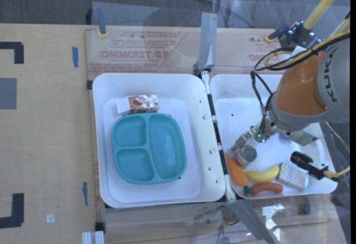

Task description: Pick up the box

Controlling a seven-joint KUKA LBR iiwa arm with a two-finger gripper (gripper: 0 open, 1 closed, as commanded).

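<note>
Risk of a wrong pick: gripper [245,147] low in the right bin [239,98], among toy food, well apart from the box [142,103]. Box in the left bin [105,126], lying flat at 12 o'clock of the teal plate [149,147], touching or nearly touching the plate rim. Risk of closing on the carrot [236,169] or banana [263,173], both just beside the gripper at 5 o'clock. Risk of striking the divider [214,143] between the bins on a low sideways move toward 9 o'clock. Risk of a weak hold, with the box flat and tight against the plate.

Arm [300,93] entering from 3 o'clock, wrist angled down toward 7 o'clock, orange band above. Gripper state: cannot tell, tips blurred against a grey round part. Nothing seen held.
</note>
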